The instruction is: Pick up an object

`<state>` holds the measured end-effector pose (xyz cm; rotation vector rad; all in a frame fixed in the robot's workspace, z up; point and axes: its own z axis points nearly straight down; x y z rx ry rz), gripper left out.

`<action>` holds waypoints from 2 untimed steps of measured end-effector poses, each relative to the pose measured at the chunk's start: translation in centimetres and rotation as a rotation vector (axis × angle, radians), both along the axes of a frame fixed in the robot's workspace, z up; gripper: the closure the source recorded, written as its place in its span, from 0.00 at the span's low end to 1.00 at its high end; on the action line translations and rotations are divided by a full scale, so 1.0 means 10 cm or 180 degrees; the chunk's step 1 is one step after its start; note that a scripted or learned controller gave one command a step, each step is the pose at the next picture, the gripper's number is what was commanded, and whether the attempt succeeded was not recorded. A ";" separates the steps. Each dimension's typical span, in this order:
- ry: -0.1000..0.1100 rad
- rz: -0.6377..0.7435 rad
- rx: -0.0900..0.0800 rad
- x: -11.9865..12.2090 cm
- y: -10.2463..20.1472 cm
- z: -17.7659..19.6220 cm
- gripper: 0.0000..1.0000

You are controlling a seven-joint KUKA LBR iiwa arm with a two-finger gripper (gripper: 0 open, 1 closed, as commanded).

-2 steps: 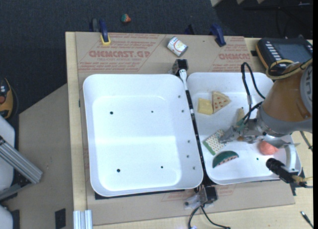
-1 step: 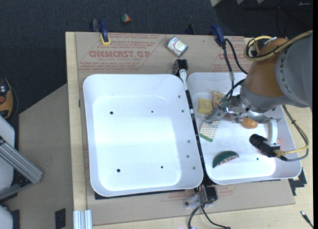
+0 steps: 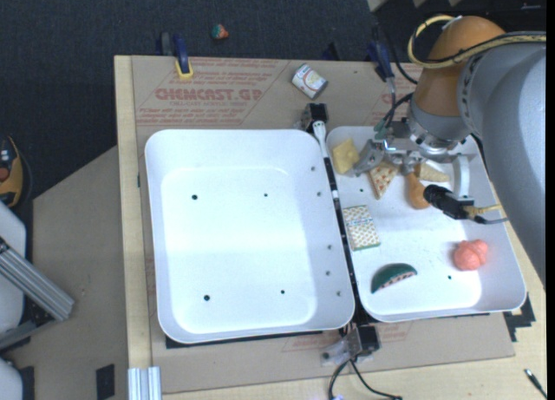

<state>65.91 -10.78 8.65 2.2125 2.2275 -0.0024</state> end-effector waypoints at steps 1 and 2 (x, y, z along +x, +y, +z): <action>-0.0003 -0.0015 0.0004 -0.03 0.00 0.09 1.00; -0.0039 0.0007 0.0015 0.10 0.81 1.06 1.00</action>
